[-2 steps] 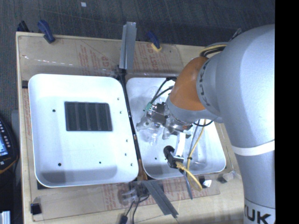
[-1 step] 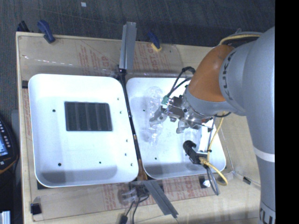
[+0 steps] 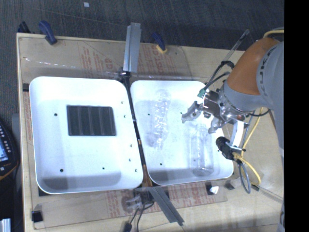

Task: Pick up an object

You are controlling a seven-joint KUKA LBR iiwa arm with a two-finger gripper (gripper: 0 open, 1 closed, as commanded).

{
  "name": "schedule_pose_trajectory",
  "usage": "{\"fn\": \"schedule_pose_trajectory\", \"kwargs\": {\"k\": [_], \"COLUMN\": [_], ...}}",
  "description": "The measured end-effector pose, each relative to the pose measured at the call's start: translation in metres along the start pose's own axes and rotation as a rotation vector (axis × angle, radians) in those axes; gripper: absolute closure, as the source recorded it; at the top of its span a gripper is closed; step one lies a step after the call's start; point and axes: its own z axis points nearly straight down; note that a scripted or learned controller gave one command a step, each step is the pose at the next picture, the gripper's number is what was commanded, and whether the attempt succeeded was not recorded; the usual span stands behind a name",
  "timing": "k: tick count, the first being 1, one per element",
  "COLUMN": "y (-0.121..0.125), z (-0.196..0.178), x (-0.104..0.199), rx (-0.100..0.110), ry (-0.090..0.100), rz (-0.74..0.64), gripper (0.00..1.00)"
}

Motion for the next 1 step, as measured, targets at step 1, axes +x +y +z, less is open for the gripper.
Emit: {"fn": "schedule_pose_trajectory", "kwargs": {"k": [1], "y": [-0.0445], "z": [-0.0747], "x": [0.04], "rx": [-0.002], "ry": [0.001], "rz": [-0.06], "gripper": [0.0]}}
